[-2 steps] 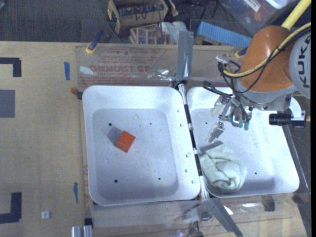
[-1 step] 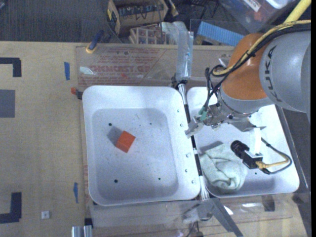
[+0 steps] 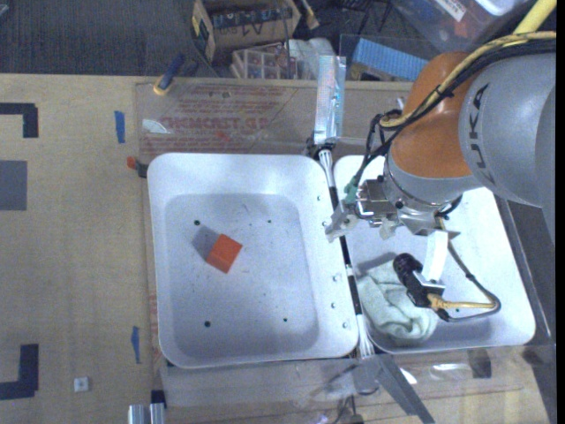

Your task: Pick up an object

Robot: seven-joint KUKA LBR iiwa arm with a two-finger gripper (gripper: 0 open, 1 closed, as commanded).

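Note:
An orange block (image 3: 224,253) lies in the left bin (image 3: 177,179), left of its middle, with a grey shadow beside it. A crumpled white cloth (image 3: 391,304) rests in the near-left corner of the right bin (image 3: 508,316). My gripper (image 3: 395,219) hangs over the right bin's left half, just beyond the cloth and under the grey and orange wrist. The wrist covers most of the gripper. It is well to the right of the orange block, across the wall between the bins.
The two bins meet along a raised double rim (image 3: 340,237) with clips. A clear plastic sheet (image 3: 229,126) lies behind the left bin. Boxes and clutter (image 3: 243,16) stand past the bench's far edge. Bare bench (image 3: 71,254) stretches to the left.

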